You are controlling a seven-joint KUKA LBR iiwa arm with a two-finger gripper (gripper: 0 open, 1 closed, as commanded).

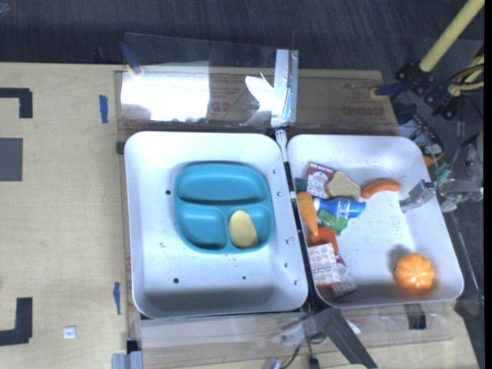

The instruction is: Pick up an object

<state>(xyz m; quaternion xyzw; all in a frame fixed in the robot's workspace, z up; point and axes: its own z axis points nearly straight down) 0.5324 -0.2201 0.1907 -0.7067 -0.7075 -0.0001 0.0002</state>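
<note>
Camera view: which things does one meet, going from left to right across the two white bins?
Blue tray → yellow item lying in it → orange carrot-like item → blue can → orange sausage-like item → orange fruit.

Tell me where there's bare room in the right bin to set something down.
In the right bin, bare floor lies between the sausage and the orange, right of the packets. The left wall is crowded: carrot, cartons, wrappers.

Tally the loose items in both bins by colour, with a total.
Orange: 3, the round fruit, the carrot and the sausage
Yellow: 1, the lemon
Tan: 1
Blue: 1
Green: 1
Red-and-white packets: 2
Total: 9
</note>
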